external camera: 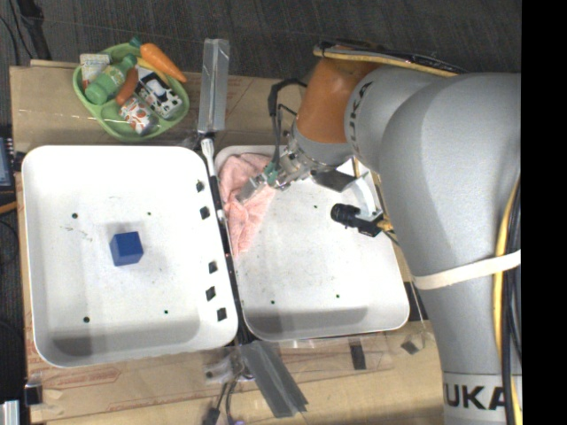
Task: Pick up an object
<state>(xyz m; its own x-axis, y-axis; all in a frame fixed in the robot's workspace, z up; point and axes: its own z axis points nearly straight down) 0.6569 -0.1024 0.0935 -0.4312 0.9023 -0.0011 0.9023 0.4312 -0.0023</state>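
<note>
My claw down on pink cloth, right bin's far-left corner. Whether it's spread or pinching, can't tell. Cloth looks soft, light, floppy: best pinch raised fold, not flat edge. Blue cube sits left bin.

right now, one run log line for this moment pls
phase: at pick | gripper: over pink cloth, right bin back-left corner | grasp: cannot tell | blue cube: left bin, untouched
</note>
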